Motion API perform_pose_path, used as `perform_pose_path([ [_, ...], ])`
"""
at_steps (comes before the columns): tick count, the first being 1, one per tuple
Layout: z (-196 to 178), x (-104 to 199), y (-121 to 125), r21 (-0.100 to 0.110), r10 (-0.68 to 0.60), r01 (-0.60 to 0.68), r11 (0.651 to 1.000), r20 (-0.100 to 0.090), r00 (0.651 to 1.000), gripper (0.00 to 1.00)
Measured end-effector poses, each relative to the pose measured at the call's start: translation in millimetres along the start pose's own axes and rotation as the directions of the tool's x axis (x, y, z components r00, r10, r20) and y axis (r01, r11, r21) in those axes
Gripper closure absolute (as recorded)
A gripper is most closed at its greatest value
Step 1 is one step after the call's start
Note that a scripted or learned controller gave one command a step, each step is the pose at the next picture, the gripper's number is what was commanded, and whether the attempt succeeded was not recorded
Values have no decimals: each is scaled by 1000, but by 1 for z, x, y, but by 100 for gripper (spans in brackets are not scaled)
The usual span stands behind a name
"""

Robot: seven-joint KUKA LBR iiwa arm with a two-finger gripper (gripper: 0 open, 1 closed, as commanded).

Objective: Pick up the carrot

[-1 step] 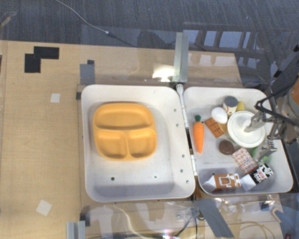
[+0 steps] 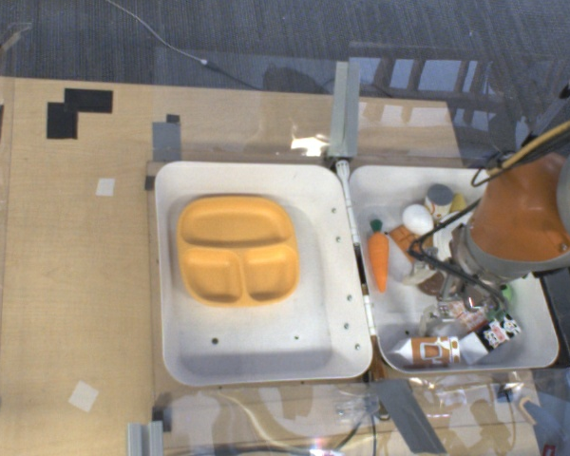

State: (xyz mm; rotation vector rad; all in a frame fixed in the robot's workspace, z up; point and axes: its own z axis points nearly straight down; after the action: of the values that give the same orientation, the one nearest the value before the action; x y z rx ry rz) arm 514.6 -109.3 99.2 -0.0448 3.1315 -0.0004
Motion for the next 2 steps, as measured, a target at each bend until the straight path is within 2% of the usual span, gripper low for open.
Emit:
perform_pose_path([
  [1, 9, -76, 17, -1, 217, -217, 976, 10, 976, 0],
  [2, 10, -122, 7, 2, -74, 74, 997, 6, 997, 0],
])
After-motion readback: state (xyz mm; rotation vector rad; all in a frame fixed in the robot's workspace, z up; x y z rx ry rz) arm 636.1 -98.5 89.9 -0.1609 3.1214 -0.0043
